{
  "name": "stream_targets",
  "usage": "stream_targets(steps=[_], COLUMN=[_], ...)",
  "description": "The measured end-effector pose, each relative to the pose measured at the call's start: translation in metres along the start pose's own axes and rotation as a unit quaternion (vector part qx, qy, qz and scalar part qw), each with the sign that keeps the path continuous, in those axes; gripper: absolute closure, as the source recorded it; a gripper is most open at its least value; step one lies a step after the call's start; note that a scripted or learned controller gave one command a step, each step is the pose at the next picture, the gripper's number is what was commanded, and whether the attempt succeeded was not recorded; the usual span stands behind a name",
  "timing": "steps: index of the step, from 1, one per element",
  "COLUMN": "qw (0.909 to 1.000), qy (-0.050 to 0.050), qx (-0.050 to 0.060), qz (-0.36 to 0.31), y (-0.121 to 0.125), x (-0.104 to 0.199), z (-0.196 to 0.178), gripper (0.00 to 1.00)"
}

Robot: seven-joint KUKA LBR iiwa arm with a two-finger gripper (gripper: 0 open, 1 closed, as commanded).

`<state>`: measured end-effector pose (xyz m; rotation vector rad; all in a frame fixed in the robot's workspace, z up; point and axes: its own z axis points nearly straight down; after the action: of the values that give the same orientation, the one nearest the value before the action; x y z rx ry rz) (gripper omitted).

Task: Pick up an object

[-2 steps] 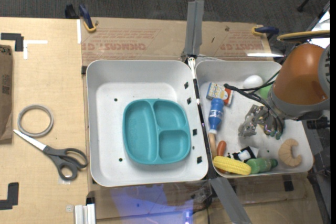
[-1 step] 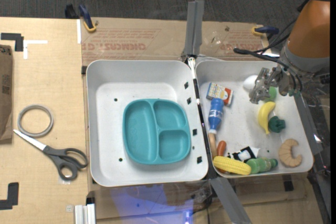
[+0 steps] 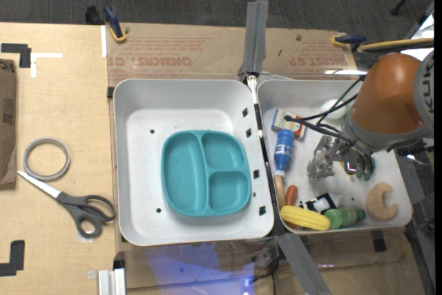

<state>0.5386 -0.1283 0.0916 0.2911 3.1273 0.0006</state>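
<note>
Robot hand (image 3: pixel 330 161) low in the right bin (image 3: pixel 394 214).
Nothing lifted yet (grip state unclear); corn (image 3: pixel 304 218) lies nearby.

Pale wooden surface (image 3: pixel 62 107) seen from above at a slant; upon it, two shallow white bins side by side, the left bin (image 3: pixel 128 148) and the right bin (image 3: pixel 266 90), their inner walls touching; a brown cardboard sheet (image 3: pixel 179 55) with reversed printed lettering lies beneath and behind the bins; to the left of the left bin, a roll of tape (image 3: pixel 47 158) lies flat, with grey-handled scissors (image 3: pixel 72 202) just in front of it, blades pointing left; black tape marks (image 3: pixel 17 53) at the far-left corners; a brown paper item (image 3: pixel 7 124) at the left edge.
</note>
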Motion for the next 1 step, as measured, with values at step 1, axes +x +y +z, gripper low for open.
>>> stream_targets(steps=[1], qw=[1.0000], qy=[0.000], qx=[0.000], qz=[0.000], y=[-0.0001], x=[0.0000], z=[0.0000], gripper=[0.00])
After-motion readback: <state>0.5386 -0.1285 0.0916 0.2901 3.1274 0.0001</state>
